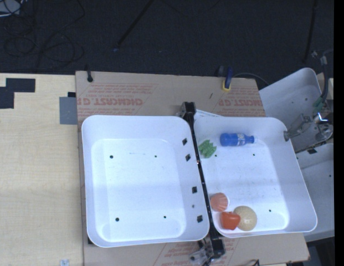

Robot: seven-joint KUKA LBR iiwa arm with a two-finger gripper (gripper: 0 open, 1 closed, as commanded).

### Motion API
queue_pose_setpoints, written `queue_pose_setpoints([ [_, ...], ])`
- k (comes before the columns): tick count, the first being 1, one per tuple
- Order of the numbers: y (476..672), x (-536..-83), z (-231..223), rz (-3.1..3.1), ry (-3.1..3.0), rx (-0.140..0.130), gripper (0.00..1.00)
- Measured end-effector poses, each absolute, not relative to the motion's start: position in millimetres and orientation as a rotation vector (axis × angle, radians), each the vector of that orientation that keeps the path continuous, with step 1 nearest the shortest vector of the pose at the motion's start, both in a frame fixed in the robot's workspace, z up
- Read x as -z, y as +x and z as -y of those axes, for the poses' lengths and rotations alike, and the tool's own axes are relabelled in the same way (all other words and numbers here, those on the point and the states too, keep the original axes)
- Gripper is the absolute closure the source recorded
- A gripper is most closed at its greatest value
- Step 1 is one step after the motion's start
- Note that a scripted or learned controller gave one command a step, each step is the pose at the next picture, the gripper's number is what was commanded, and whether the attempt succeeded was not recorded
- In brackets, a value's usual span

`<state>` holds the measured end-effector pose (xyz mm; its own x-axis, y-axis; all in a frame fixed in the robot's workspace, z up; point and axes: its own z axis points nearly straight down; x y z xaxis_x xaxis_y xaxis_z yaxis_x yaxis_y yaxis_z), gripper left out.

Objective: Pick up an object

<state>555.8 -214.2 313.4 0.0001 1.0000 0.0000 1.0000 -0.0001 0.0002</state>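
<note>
The gripper [320, 117] sat at the frame's right edge, its state impossible to tell. Nothing was grasped yet. A blue bottle [236, 139] lay upper-centre in the right bin [293, 170]; next, probably reaching leftward.

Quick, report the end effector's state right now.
End effector: at the right edge of the view, outside the right bin; open or closed cannot be told. Nothing seen between its tips.
</note>
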Motion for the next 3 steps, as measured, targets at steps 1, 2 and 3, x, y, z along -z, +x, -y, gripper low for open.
queue_pose_setpoints([
  [1,515.8,-214,177,-2.230,2.233,0.009,0.00],
  [2,576.0,-317,206,-2.216,2.209,-0.006,0.00],
  [3,583.3,-230,211,-2.224,2.224,0.004,0.00],
])
